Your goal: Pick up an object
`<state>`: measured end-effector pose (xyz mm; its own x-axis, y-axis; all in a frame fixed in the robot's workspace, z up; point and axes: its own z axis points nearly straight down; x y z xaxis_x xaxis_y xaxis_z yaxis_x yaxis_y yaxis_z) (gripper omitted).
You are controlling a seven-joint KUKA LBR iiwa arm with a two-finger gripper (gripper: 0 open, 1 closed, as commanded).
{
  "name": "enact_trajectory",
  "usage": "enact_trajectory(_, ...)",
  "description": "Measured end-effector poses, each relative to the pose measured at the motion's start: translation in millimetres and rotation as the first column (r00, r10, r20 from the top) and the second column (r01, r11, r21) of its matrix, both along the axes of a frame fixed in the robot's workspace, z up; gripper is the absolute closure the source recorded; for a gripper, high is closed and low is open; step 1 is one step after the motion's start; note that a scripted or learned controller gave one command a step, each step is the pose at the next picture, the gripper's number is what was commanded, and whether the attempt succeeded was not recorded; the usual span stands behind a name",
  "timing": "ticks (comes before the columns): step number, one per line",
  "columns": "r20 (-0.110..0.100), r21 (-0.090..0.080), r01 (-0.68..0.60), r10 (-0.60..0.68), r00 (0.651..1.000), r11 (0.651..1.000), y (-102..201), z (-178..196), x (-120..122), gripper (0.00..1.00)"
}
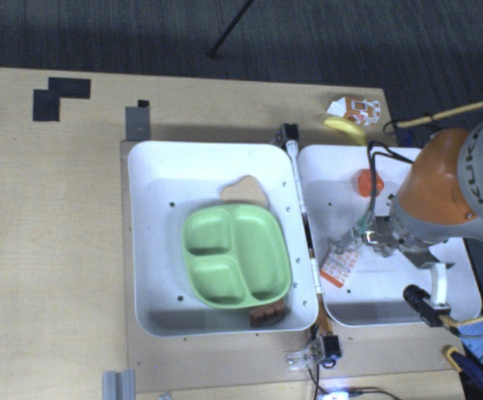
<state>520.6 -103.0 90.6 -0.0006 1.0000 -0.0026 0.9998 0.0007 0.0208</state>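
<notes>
Table (50,248) of pale wood is seen from above, carrying two shallow white bins side by side. In the left bin (154,248) a green divided plate (236,255) with three compartments is laid near the middle; a tan, wood-coloured piece (246,190) is partly hidden behind the plate's far edge, and a small dark brown object (266,313) is tucked just under its near edge.

The right bin (341,169) is entered by the grey arm (441,192) from the right, its orange band turned towards the camera. The end effector (365,233) is lowered over the bin's middle, tilted towards the left. Whether it is spread or pressed together cannot be told — the tips are lost among cables and the wrist housing.

Two things are seen in this bin. A small white packet with a red-orange end (339,266) is lying flat on the bin floor, just beside the end effector on its lower left; whether contact is made cannot be judged, and nothing is seen pinched. An orange round object (368,182) is resting further back, near the bin's far wall, apart from the end effector and partly crossed by a black cable.

Beyond the right bin, on the table, a yellow banana-shaped item (341,127) and a small white and orange package (356,108) are placed close together.
</notes>
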Motion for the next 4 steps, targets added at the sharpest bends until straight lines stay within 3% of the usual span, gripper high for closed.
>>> enact_trajectory(1,-0.007,-0.001,-0.001,0.001,1.0,1.0,14,-1,13,0.0)
enact_trajectory(2,-0.009,0.002,-0.003,0.003,1.0,1.0,19,-1,51,0.0)
enact_trajectory(3,0.0,0.005,-0.006,0.006,1.0,1.0,20,12,55,1.0)
enact_trajectory(4,-0.03,0.003,-0.002,0.002,1.0,1.0,-67,-5,118,1.0)
